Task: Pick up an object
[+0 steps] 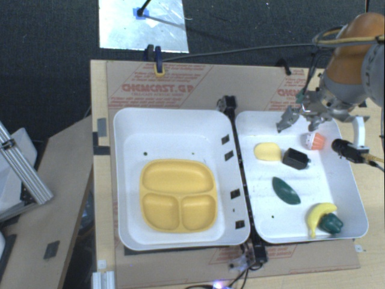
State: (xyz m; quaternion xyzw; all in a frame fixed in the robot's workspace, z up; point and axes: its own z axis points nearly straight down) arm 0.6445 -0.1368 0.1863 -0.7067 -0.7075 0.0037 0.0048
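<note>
Worktop (pixel 102 71) with two bins | claw (pixel 299 120) spread open, empty, over right bin (pixel 346 179) | black block (pixel 296 159) probably stiff, light; pinch its short sides

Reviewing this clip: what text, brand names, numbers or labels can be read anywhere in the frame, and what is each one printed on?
"CHEMCAST GP", red print on the brown sheet beneath the bins, behind the left bin.
More red print on that sheet, around that line and behind the right bin: too small and blurred to read.
No readable text on the yellow tray or the objects in the right bin.
</note>
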